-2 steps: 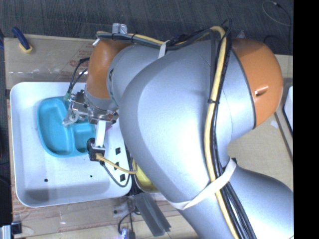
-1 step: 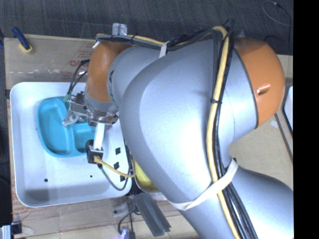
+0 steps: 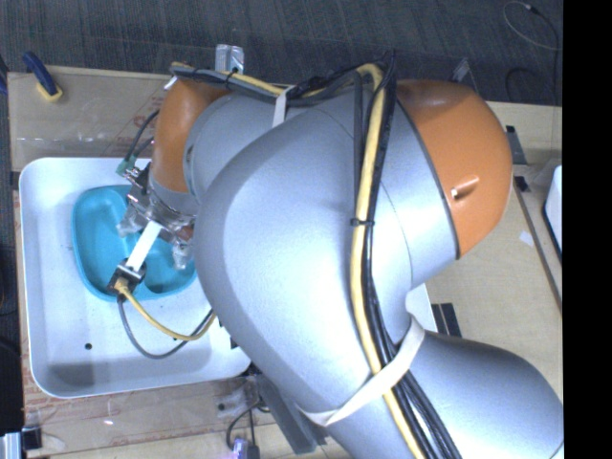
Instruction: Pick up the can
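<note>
Blocking much of the bin (image 3: 43,285), the arm (image 3: 325,256) (grey, bulky).

The arm (image 3: 316,256) has a smooth grey shell with a soft satin sheen, and its orange band (image 3: 464,175) looks glossier, like moulded plastic. Rubbery yellow and black cables (image 3: 368,208) run along it. The white bin (image 3: 57,342) looks like smooth, slightly shiny plastic. In it lies a blue dish (image 3: 96,242), also smooth plastic, glossy. The bench (image 3: 86,113) is pale wood, matt and scuffed. Beyond it the floor (image 3: 287,8) looks like dark, rough carpet.
</note>
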Action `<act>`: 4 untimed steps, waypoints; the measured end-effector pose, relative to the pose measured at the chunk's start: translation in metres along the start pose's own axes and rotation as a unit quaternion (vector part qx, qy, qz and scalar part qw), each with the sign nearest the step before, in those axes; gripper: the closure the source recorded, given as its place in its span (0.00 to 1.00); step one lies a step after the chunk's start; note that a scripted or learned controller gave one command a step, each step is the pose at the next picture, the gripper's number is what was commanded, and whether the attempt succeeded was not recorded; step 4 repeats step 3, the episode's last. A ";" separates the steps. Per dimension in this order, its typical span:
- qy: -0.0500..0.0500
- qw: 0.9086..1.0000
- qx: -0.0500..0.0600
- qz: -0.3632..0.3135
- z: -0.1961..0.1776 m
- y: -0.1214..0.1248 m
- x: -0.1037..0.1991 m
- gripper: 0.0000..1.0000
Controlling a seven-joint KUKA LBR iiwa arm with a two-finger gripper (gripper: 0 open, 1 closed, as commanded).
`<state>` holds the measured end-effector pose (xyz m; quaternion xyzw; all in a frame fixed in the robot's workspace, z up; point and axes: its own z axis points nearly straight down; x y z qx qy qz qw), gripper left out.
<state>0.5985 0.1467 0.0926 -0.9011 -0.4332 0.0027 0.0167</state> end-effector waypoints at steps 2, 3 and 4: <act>-0.002 0.988 -0.016 0.151 -0.162 -0.013 0.081 1.00; -0.002 0.989 -0.017 0.149 -0.172 -0.013 0.081 1.00; -0.002 0.989 -0.017 0.149 -0.172 -0.013 0.081 1.00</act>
